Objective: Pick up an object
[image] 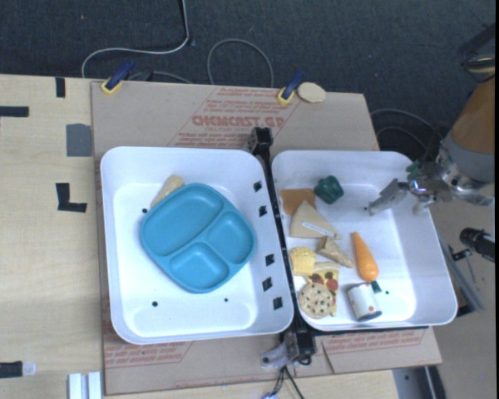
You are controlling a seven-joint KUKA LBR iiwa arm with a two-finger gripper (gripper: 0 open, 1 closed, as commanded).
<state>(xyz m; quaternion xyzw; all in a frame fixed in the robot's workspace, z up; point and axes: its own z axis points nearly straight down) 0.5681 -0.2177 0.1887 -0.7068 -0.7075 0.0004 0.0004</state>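
Several food toys crowd the right bin (424,248), among them a carrot (365,257) and a green piece (328,189), while the gripper (381,203) hangs above that bin's far side grasping nothing, its opening seemingly too blurred to judge, so a descent could nudge neighbours or close on air.

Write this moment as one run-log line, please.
stage: approach | two-finger gripper: over right white bin, holding nothing | orange toy carrot: lying in bin | blue plastic divided tray: in left white bin
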